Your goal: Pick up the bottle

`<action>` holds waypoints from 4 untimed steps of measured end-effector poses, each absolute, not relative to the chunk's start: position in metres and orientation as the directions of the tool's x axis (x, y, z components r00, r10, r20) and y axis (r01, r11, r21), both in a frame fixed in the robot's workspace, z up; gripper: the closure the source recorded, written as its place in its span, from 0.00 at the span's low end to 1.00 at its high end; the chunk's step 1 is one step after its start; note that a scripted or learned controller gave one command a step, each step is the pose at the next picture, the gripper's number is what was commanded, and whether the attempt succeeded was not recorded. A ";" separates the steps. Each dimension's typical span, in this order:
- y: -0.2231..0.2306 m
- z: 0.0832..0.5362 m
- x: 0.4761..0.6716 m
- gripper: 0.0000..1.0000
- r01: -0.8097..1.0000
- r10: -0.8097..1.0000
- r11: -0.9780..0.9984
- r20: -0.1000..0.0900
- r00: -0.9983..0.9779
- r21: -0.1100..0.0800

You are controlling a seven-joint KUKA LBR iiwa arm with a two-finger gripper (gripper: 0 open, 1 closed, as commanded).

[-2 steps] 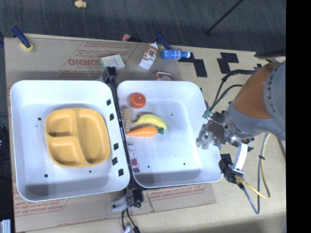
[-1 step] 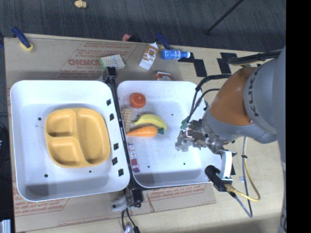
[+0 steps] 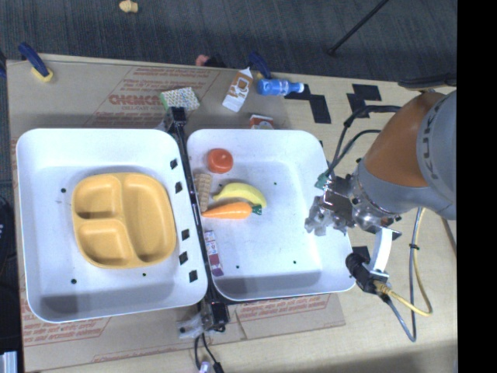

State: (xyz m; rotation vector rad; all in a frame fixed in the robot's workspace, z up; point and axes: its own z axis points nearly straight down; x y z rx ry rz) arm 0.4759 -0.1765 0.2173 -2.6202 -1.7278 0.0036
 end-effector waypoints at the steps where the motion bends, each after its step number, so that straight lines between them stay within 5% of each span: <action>1: -0.155 0.212 0.476 1.00 0.962 0.962 -0.274 0.002 0.274 -0.005; 2: -0.123 0.217 0.476 1.00 0.999 0.999 -0.053 0.002 0.053 -0.005; 3: -0.198 0.230 0.476 1.00 0.987 0.987 -0.163 0.000 0.163 -0.002; 4: -0.180 0.175 0.476 1.00 1.000 1.000 -0.017 0.002 0.017 -0.005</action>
